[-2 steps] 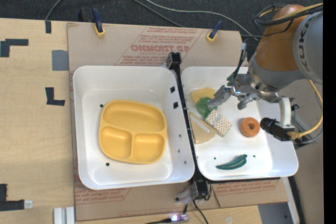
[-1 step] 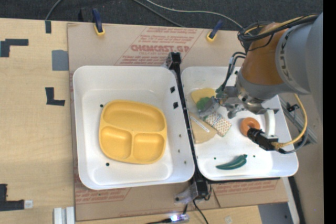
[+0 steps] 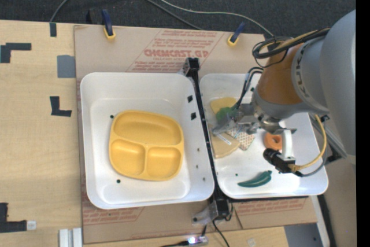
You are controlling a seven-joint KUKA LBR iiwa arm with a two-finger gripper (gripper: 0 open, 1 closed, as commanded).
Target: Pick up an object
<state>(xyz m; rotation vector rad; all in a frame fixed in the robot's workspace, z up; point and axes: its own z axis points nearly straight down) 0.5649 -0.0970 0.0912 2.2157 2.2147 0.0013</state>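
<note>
Under everything lies the cardboard sheet [image 3: 173,46], red print reading "CHEMCAST GP" beside more lines too small to read. Two yellow clamps, one [image 3: 108,32] at the left and one [image 3: 233,39] at the right, pin its far edge. On it sit two white bins. The left bin [image 3: 92,142] holds one yellow divided plate [image 3: 145,144], three compartments. My arm [image 3: 315,75], grey with the orange band, reaches over the right bin [image 3: 309,185]. In there I count one pale yellow flat piece [image 3: 222,147], one checkered bit [image 3: 245,140] touching it, one orange object [image 3: 273,140] by my wrist, one green pepper-shaped toy [image 3: 255,180] near the front wall. My gripper [image 3: 226,120] is down over the yellow piece at the bin's left side, something greenish at the tips; open or clamped, I cannot tell.
</note>
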